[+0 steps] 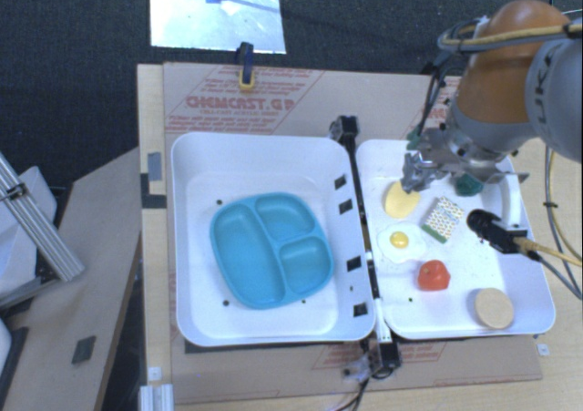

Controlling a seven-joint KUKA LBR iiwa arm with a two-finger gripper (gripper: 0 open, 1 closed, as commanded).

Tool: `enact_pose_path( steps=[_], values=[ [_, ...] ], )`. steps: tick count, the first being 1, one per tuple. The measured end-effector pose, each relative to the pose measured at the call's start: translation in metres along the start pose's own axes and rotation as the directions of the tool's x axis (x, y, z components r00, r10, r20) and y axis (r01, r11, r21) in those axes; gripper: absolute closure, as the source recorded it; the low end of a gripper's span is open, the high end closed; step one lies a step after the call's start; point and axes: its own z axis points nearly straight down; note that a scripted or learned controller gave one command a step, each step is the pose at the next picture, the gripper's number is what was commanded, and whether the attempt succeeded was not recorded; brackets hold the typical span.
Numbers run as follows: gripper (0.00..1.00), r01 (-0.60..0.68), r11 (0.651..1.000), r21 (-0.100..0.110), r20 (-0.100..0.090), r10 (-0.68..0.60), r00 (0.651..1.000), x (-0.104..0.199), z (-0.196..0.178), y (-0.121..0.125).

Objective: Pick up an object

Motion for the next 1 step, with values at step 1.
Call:
enact_pose_path(
  steps=[1],
  values=[
    [1.0, -0.002, 1.0, 0.0, 0.001, 0.002, 1.0, 0.0459, 0.0121, 0.0006]
  ],
)
